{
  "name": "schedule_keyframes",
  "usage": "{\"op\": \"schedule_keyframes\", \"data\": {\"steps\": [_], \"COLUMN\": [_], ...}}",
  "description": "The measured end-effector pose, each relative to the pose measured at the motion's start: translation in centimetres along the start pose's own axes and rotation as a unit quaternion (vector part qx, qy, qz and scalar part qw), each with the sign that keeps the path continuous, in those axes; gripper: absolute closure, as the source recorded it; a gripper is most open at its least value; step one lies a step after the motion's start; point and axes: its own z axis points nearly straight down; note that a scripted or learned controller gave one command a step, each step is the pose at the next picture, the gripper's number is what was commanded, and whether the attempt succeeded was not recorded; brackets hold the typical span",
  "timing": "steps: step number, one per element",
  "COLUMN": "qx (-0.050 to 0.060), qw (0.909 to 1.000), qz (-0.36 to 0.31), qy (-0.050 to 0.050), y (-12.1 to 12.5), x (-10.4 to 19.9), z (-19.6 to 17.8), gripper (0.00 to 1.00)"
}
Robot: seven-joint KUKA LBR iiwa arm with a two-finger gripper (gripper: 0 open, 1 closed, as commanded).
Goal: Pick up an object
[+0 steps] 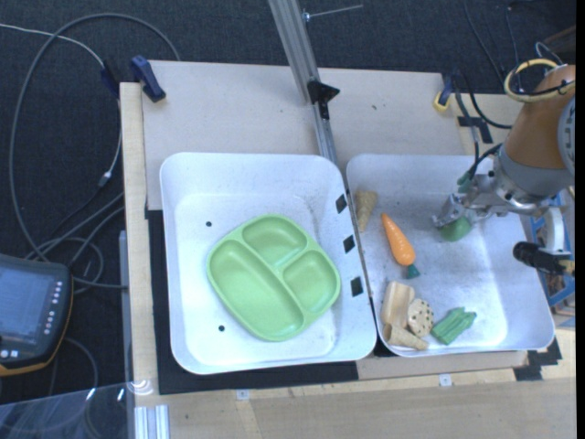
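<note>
Camera view: the gripper (454, 216) hangs low in the right bin (512, 273), at a green round object (453, 228); whether the jaws are wide or narrow I cannot tell. Left of that object lies a carrot (397, 239). Nearer the bin's front rim sit a wooden block (407, 314) and green beans (453, 325). The left bin (183, 190) holds 1 green plate (273, 276).

**What we could not make out**

We saw the arm (539, 135) cut off by the right edge. The gripper (454, 213) covered part of a green object (454, 229) near the right bin's (512, 337) far edge; we could not name it. The pale piece (366, 208) at that bin's far-left corner was too small to identify.
</note>
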Motion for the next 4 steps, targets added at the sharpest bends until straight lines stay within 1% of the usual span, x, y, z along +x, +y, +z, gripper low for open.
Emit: {"op": "schedule_keyframes", "data": {"steps": [1, 2, 3, 4], "qx": [-0.003, -0.003, -0.002, 0.002], "qw": [1.0, 1.0, 1.0, 1.0], "qz": [0.0, 0.001, 0.0, -0.002], "qy": [-0.002, -0.002, -0.001, 0.001], "y": [0.0, -0.6, -0.5, -0.2], "x": [-0.3, -0.9, -0.9, 4.9], "z": [-6.5, -12.3, -15.8, -14.5], "gripper": [1.0, 1.0, 1.0, 1.0]}}
